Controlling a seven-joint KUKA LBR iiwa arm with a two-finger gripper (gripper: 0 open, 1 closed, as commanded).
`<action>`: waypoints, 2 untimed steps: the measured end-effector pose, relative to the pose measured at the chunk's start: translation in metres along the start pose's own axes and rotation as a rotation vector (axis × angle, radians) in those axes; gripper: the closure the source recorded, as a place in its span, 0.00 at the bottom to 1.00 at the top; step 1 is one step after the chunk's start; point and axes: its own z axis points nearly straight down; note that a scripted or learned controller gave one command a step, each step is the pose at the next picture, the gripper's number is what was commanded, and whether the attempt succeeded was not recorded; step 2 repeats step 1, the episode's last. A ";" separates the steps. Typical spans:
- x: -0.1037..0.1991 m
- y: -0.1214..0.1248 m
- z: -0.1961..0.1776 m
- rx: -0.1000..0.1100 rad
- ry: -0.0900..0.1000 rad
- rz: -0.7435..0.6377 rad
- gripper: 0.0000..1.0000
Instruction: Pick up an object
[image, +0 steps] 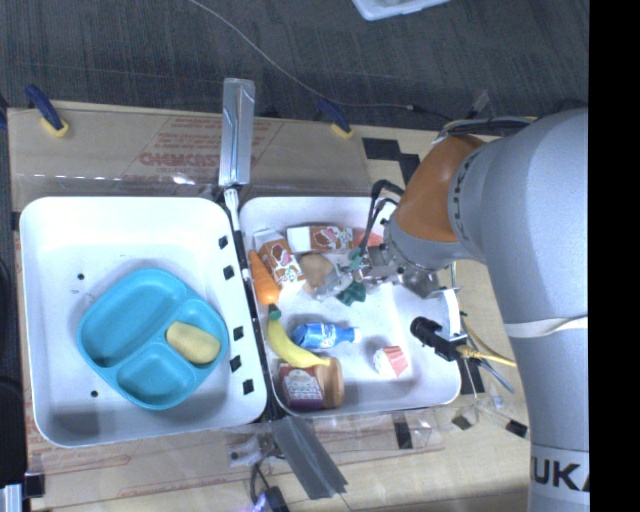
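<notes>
Arm: grey with an orange band, reaching in from the right of the frame and bent down over the upper part of the right bin

End effector (352, 280): low among the items at upper centre of the right shallow white bin (432, 392); its opening cannot be told, and nothing is visibly held

Why it sits there: judging by the pose, it is down on the crowded cluster to try a grasp, since that is where the items lie thickest

Nearest candidates: a small dark-green piece (352, 293) just beside the tip, and a rounded tan lump (316, 270) to its left

Right bin contents: an orange carrot-shaped toy (264, 283) along the left wall, a printed red-and-white carton (330, 238) at the top, a yellow banana (290, 345), a blue-and-white bottle (322, 335) lying on its side, a brown jar (310, 385) at the bottom, and a small red-and-white cup (391, 360)

Left bin (50, 230): holds a blue divided plastic tray (125, 330) with a yellow potato-like lump (193, 342) in its right compartment

Risk: the cluster is tight, so neighbours may be nudged instead of gripped
</notes>
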 end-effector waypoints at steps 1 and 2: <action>0.001 0.002 -0.011 -0.003 0.000 -0.006 1.00; 0.001 0.002 -0.011 -0.003 0.000 -0.006 1.00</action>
